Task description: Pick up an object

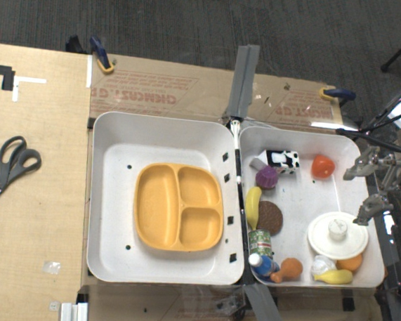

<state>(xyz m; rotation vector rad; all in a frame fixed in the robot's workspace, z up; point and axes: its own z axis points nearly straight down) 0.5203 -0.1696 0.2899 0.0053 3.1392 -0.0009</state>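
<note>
One red ball [322,167] in the right bin [308,142].

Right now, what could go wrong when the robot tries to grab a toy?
The toys in the right bin sit crowded together, so the pincer might bump a neighbour: the banana touches the brown cookie, and the can lies just below them. The red ball may roll away if nudged. The white lid partly covers the orange piece, which looks hard to reach.
</note>
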